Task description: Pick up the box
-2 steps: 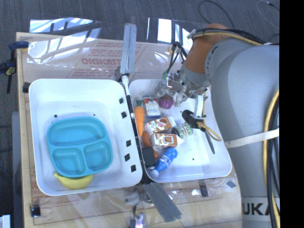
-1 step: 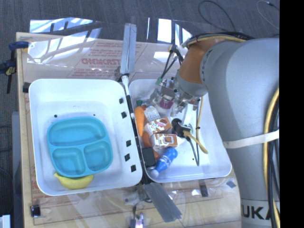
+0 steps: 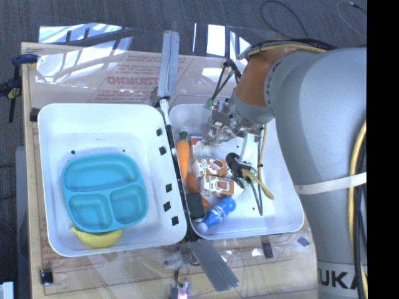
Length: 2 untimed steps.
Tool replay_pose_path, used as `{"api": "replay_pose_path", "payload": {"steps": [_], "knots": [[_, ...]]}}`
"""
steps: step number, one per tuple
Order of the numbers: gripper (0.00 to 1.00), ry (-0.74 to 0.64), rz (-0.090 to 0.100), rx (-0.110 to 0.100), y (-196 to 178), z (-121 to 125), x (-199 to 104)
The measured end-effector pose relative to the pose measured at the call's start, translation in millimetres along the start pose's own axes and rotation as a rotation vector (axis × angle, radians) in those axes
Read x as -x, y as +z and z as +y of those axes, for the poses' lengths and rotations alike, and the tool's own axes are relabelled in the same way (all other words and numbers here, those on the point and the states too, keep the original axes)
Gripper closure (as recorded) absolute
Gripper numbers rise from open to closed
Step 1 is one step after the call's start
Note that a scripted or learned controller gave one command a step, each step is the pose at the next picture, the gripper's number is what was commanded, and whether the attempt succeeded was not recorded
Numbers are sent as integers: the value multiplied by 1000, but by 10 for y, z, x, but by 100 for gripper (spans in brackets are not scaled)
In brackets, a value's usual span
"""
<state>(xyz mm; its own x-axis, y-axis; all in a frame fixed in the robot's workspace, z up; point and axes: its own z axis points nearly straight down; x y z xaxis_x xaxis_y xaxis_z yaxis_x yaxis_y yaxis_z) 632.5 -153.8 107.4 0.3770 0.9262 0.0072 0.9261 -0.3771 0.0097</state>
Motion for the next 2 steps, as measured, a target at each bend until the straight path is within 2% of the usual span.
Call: {"api": "replay_pose_path", "payload": {"steps": [1,2], "knots": [[0,0,0,0,0,0,0],[0,16,-7,-14,177,284,57]]}}
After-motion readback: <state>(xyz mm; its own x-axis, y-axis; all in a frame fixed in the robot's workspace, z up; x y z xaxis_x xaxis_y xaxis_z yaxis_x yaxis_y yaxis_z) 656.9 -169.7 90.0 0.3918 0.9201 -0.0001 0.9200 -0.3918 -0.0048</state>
